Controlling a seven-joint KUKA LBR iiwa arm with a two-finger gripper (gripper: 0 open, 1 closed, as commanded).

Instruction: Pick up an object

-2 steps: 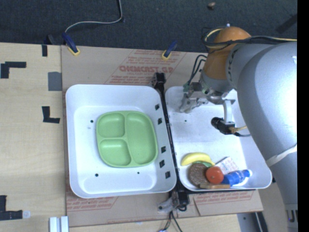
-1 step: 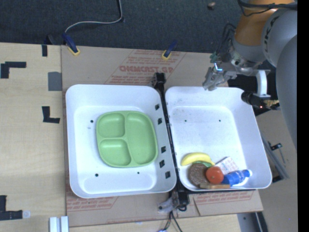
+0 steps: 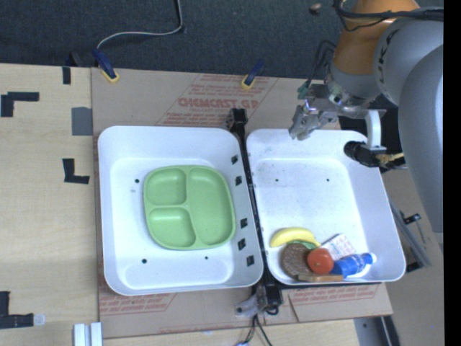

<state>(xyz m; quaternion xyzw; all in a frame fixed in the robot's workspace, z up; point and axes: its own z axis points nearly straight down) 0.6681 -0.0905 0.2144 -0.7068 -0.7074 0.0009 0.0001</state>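
**While gripper hangs over right bin's far rim**

Gripper [image 3: 301, 130]: fingers close together, nothing between them. Right bin [image 3: 317, 193], near corner: banana [image 3: 292, 236], brown disc [image 3: 294, 259], red ball [image 3: 320, 261], blue-capped bottle [image 3: 353, 263]. Left bin [image 3: 119, 215]: green divided plate [image 3: 189, 207].

Both bins [image 3: 115, 150] looked like smooth white plastic with a slight sheen. At nine o'clock, the green divided plate [image 3: 189, 207] was matt plastic. Near five o'clock lay a glossy yellow banana [image 3: 292, 236], a shiny red tomato [image 3: 320, 261] and a rough brown cookie [image 3: 292, 259]. The bench top [image 3: 209, 103] was dull brown cardboard with printed lettering.
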